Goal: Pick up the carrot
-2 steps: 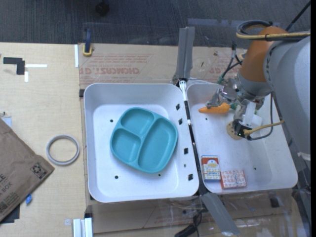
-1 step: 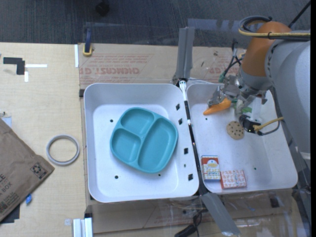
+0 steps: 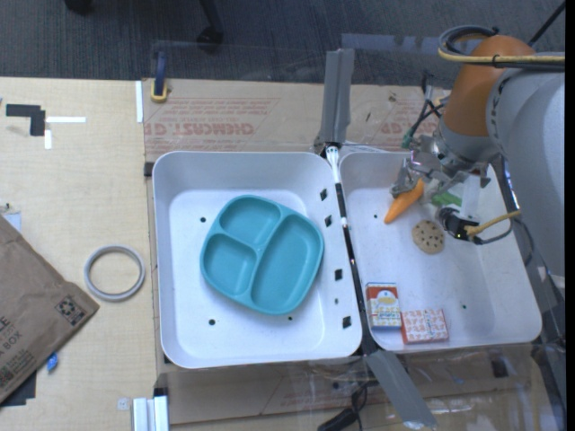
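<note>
The orange carrot [image 3: 402, 205] lies tilted in the back of the right bin [image 3: 485, 330], with its thin tip pointing down-left. My gripper [image 3: 414, 183] reaches down at the carrot's thick upper end, and its dark fingers [image 3: 397, 189] sit on either side of that end, closed against it. The grey arm with its orange band [image 3: 472, 92] comes in from the right above the bin's back wall. Whether the carrot still touches the bin floor is not clear.
A round brown cookie [image 3: 429, 236] and a green item [image 3: 446, 199] lie just right of the carrot. Two small printed boxes [image 3: 384, 305] [image 3: 423, 325] rest at the right bin's front. The left bin [image 3: 171, 330] holds a teal divided plate [image 3: 262, 253]. A tape ring [image 3: 114, 271] lies on the bench at left.
</note>
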Robot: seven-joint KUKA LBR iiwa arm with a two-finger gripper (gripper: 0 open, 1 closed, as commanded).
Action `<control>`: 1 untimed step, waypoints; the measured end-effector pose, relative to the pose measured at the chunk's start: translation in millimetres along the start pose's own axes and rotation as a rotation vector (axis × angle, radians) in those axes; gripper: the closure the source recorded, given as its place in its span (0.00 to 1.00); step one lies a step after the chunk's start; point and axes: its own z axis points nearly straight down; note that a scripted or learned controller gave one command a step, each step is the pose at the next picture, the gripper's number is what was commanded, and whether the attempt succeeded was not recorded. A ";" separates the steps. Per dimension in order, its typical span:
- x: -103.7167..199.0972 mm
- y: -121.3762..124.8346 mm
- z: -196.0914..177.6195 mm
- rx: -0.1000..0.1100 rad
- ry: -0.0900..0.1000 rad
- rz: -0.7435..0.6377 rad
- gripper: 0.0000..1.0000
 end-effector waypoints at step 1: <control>67.3 -18.8 -89.8 -0.003 0.003 0.177 1.00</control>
